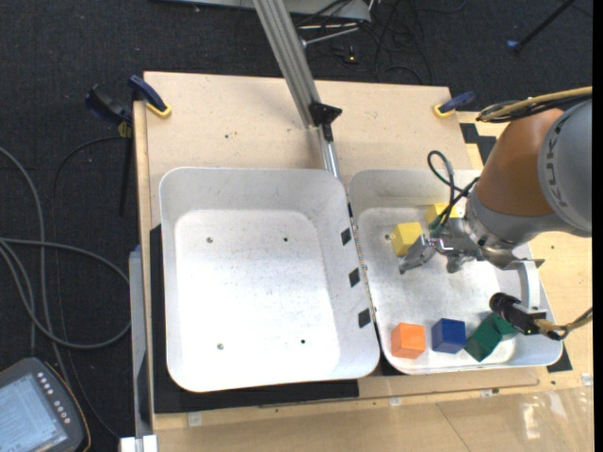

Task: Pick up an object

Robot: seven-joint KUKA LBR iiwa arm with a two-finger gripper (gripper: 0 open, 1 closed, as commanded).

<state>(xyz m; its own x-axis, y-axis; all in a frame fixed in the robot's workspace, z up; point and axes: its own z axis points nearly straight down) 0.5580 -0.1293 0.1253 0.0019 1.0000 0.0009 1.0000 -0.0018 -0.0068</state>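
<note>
On the dark floor at far left lies a grey handheld screen among loose cables. The pale worktop begins beside them, with a blue-and-yellow clamp at its far left corner. The left bin shows a speckled white floor. An aluminium rail slants down from the top and ends at the seam between the two bins.

In the right bin, the yellow block sits toward the far side, a little in from the left wall. The jaws hang just right of it, spread open with nothing between them; the left one is close against the block's near right corner, and whether it touches cannot be told. Along the near wall stand the orange block, the blue block and the green block, the green one tilted against the rim. The arm overhangs the bin's right side. A second clamp grips the far right corner.
</note>
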